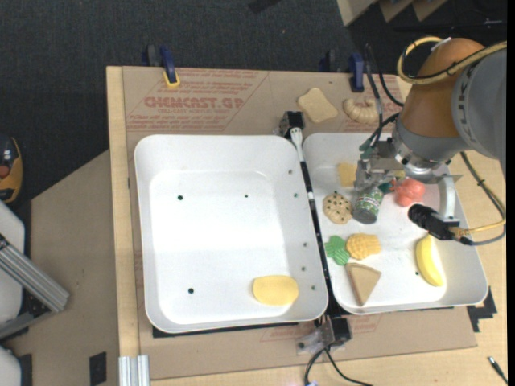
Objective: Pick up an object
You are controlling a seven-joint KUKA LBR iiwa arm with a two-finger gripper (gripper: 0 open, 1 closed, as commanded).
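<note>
Right bin (471,284) — arm hides gripper (368,202) tips, red object (410,191) half-covered.

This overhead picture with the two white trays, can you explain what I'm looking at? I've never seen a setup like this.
It is one camera above a bench, looking down at a slant. The grey and orange machine coming in from the right is a robot arm; its gripper, a two-finger claw, hangs low over the right tray. That tray holds toy foods: a cookie, corn, a banana, a tan wedge and a pink piece. The left tray holds one yellow oval piece. Whether the claw grips anything is hidden from this angle.
</note>
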